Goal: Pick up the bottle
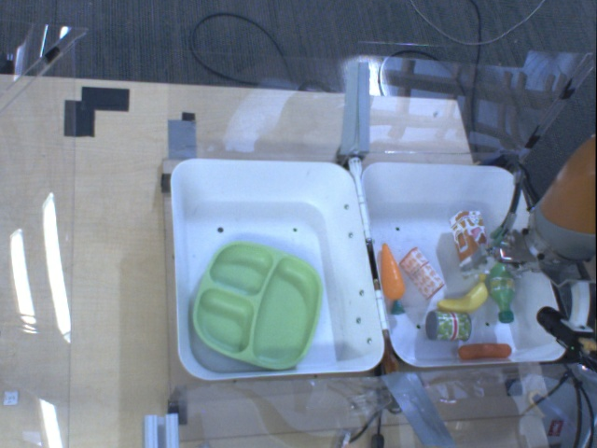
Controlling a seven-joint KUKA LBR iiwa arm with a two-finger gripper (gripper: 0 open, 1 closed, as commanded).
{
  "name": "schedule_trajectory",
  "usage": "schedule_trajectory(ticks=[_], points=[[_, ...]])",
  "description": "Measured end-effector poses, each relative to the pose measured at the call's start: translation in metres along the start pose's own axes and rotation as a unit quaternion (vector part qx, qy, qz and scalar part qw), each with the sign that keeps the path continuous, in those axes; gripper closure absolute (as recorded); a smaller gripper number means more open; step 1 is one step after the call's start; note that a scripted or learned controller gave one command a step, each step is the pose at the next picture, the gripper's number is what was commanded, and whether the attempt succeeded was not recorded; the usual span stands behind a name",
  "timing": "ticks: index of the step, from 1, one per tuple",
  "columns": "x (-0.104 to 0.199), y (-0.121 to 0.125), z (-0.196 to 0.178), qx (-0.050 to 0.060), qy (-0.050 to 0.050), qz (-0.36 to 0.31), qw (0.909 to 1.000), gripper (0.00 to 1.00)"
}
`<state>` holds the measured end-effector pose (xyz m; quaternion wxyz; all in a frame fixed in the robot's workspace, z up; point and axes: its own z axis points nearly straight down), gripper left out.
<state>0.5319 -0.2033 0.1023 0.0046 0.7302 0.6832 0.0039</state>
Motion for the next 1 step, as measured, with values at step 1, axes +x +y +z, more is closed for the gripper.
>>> schedule_trajectory(ticks=[1], points=[[0.1405,0.0212,-0.1534,0.003,0.0,0.019,0.9998,1.0]])
